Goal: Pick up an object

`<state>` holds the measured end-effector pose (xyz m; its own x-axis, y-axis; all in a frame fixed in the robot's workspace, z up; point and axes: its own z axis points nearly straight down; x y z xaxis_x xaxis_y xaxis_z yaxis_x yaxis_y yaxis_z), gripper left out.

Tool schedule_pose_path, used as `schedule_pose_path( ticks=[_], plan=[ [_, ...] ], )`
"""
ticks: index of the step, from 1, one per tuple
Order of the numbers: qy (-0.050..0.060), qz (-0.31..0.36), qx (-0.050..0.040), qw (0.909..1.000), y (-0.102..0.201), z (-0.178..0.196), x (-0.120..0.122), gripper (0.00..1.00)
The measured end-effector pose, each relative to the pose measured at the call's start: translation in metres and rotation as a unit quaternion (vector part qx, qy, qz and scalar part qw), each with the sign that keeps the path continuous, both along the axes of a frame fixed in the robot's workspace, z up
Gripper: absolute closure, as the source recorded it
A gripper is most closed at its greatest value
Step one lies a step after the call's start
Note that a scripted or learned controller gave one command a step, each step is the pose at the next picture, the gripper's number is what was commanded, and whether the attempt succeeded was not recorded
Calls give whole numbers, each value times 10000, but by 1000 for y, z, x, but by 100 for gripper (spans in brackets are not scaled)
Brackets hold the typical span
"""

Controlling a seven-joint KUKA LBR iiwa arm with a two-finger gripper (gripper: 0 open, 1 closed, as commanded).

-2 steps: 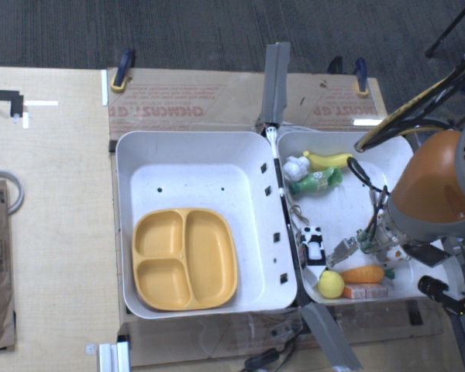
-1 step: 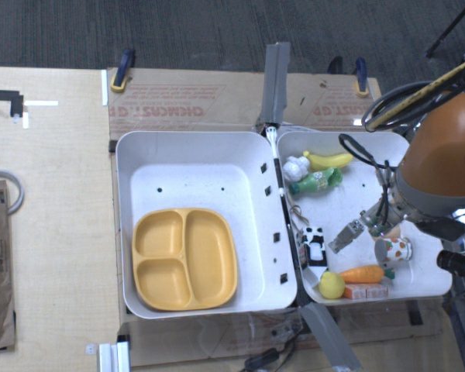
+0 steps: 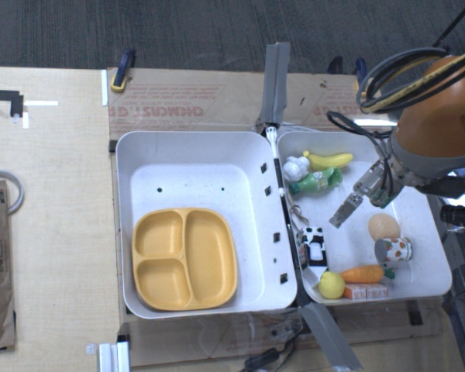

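Camera view, seen from above at a slant, shows two white bins side by side: the left bin (image 3: 139, 169) and the right bin (image 3: 426, 285). The arm (image 3: 434, 115), grey with an orange band, reaches in over the right bin. Its gripper (image 3: 349, 205) hangs above a bare patch of the bin floor, between the toys at the far end and those at the near end. Nothing lies between its fingers; whether they are spread or closed cannot be told from this angle.

By the look of it the task is at an early stage: no object is lifted, and every candidate rests on the bin floor. The descent, the grasp and the lift all appear to be left to do.

Counted from largest to smallest: one yellow divided plate (image 3: 184, 257) with three compartments, alone in the left bin. In the right bin: one banana (image 3: 330, 160), one green bottle-like toy (image 3: 319, 180), one carrot (image 3: 363, 273), one black and white item (image 3: 315, 248) near the divider, one red block (image 3: 366, 291), one beige egg (image 3: 384, 226), one small patterned cup (image 3: 395, 249), one white figure (image 3: 295, 167), and one lemon (image 3: 332, 284). That makes nine things in the right bin.
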<state>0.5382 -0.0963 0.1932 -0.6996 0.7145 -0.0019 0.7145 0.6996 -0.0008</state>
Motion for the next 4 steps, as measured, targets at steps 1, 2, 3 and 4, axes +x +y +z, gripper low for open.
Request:
schedule_pose_path(
  ticks=[1,2,3,4],
  plan=[
    [-11,1041,-4,9946,-5,4,62,0],
    [-13,1410,-3,9900,17,-1,108,0],
    [0,2441,5,9697,4,-35,3,0],
    [-16,3634,-4,9316,-28,-48,76,0]
  ],
)
